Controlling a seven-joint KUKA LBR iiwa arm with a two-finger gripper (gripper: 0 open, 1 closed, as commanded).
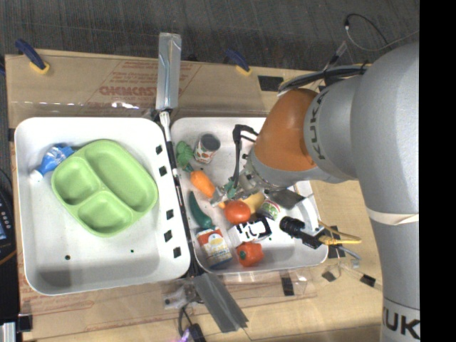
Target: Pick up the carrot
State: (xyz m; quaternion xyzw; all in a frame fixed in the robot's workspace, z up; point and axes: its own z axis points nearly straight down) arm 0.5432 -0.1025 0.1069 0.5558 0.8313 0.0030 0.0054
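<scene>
A grey robot arm (370, 134) reaches into the right bin (187, 130), its gripper (239, 187) low among toy foods; whether the claw is spread or clenched cannot be told. The orange carrot (202, 184) lies near the bin's left wall, just left of the gripper. A green divided plate (104, 185) sits in the left bin (85, 269).

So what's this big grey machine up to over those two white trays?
A robot arm is reaching from the right into the right bin, which is crowded with toy food. It is meant to pick up the carrot, which lies on the bin floor near the left wall, apart from the arm. The left bin holds a green divided plate.
</scene>
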